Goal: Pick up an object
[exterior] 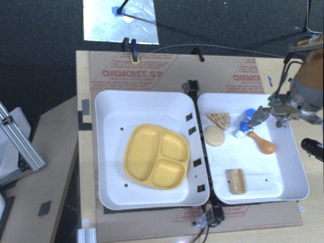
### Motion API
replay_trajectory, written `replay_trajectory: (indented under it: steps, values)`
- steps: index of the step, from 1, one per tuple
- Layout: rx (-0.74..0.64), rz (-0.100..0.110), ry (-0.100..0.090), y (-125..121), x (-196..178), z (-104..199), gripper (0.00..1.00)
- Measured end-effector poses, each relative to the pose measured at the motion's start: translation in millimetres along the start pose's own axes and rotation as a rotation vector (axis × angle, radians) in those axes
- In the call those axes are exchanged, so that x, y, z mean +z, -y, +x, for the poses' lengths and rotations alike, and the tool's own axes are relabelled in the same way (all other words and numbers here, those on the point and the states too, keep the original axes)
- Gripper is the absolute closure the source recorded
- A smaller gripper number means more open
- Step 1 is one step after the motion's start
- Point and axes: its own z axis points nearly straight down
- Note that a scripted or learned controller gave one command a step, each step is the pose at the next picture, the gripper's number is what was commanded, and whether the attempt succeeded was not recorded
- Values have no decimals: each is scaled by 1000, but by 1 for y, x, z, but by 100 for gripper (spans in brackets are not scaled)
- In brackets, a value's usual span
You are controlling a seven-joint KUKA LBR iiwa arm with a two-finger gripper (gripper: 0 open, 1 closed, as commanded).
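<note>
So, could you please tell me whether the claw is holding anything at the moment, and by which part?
It cannot be told. The claw sits low in the right bin against the blue object, but nothing visibly sits between its tips.

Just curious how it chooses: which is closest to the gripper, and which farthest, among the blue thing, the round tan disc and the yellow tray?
1. Blue object, right beside the gripper.
2. Round tan disc, right bin's left side.
3. Yellow divided tray, left bin.
</note>
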Motion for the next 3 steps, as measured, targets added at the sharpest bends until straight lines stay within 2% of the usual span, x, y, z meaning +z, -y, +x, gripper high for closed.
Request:
replay_trajectory:
  steps: [1,2,3]
  values:
    - [-2,-11,2,-2,-6,0,0]
    - [0,-8,1,2,37,1,0]
    - [-2,-6,1,-8,91,7,0]
